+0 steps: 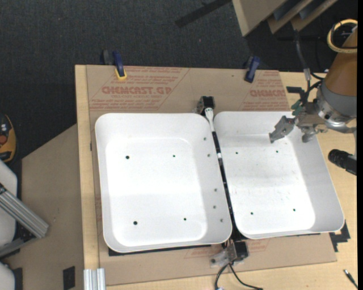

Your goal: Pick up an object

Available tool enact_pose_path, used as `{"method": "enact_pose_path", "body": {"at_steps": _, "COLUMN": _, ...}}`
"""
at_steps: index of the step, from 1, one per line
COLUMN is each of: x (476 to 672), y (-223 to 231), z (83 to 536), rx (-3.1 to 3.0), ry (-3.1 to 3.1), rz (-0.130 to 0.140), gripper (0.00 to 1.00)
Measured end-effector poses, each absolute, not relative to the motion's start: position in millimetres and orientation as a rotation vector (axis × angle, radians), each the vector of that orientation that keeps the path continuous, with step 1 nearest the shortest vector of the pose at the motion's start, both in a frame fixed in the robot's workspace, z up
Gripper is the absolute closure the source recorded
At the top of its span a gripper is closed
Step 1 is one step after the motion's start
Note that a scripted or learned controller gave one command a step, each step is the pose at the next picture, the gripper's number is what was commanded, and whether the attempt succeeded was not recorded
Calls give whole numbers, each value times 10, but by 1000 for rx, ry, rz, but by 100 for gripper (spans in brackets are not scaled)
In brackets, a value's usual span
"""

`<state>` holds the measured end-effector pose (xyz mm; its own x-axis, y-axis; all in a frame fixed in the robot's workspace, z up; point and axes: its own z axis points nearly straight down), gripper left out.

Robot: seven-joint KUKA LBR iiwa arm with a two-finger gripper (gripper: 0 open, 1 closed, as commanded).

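Floor: dark carpet [57, 34] around the bench, a pale wooden piece [272, 14] at the far right.
Bench top: brown board [170, 82] printed in red, held at the far edge by a left blue clamp [118, 63] and a right blue clamp [252, 68].
Near-left corner: aluminium rail [22, 212] lying aslant.
Left bin [99, 170]: white, shallow, four small dark dots on its floor.
Right bin [334, 198]: white, touching the left one along a black strip [222, 170]; dark dots and faint grey specks inside.
Near edge: loose cables [232, 255] between the bins.
Arm [343, 85] and gripper [294, 133]: reaching in from the right, above the right bin's far-right corner.
Jaw state: cannot tell.
Task's object: whereabouts cannot be told.
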<state>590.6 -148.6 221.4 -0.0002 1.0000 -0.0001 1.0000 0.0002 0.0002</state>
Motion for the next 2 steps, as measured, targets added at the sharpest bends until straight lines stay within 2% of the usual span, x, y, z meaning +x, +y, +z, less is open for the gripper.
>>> {"method": "enact_pose_path", "body": {"at_steps": 1, "x": 5913, "y": -1485, "z": 2323, "rx": 2218, "ry": 2221, "rz": 3, "gripper": 100}}
{"method": "enact_pose_path", "body": {"at_steps": 2, "x": 6166, "y": -1099, "z": 3412, "rx": 2206, "ry": 2220, "rz": 15, "gripper": 100}}
